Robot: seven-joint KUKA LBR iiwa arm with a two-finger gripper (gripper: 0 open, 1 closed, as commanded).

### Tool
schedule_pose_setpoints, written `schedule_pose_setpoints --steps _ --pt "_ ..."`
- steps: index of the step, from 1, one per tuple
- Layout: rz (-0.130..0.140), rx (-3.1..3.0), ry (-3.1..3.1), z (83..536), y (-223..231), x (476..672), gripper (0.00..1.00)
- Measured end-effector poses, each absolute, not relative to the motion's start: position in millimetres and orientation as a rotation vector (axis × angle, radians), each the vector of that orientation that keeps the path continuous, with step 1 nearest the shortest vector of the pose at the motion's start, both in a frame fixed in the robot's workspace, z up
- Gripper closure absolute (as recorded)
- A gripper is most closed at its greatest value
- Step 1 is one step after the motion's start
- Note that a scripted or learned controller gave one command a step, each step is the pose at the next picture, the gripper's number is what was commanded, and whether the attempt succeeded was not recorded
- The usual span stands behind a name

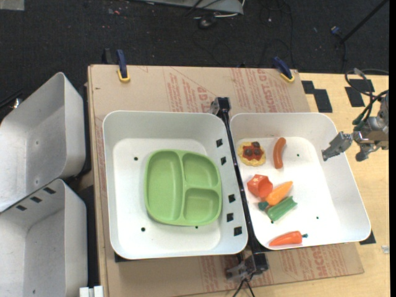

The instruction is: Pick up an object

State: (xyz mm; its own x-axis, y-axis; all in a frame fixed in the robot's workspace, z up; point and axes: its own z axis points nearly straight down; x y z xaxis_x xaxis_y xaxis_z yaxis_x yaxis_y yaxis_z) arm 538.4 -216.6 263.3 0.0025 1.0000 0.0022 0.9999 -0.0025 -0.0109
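The right bin [346,184] holds several toy foods. A small pizza piece [252,153] and a red sausage [279,152] lie near its back. A red pepper [259,185], an orange carrot [279,193] and a green vegetable [281,209] are bunched in the middle. An orange chili [286,239] rests by the front wall. My gripper [348,150] hovers over the bin's right rim, to the right of the sausage and apart from every item. Its fingers are spread open with nothing between them.
A green divided plate [184,187] sits in the left bin [117,166]. A black divider [235,178] with clamps runs between the bins. Spare white bins [37,147] are stacked at the far left. Cables hang near the arm at the right edge.
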Motion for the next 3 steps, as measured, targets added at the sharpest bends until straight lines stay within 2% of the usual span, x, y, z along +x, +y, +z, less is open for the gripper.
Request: schedule_pose_setpoints --steps 1,2,3 --pt "0.001 -2.221 -2.223 269 -216 540.7 0.00" --pt "0.004 -2.220 -2.218 209 -221 545.3 0.00" --pt "0.003 -2.219 -2.218 148 -213 541.6 0.00"
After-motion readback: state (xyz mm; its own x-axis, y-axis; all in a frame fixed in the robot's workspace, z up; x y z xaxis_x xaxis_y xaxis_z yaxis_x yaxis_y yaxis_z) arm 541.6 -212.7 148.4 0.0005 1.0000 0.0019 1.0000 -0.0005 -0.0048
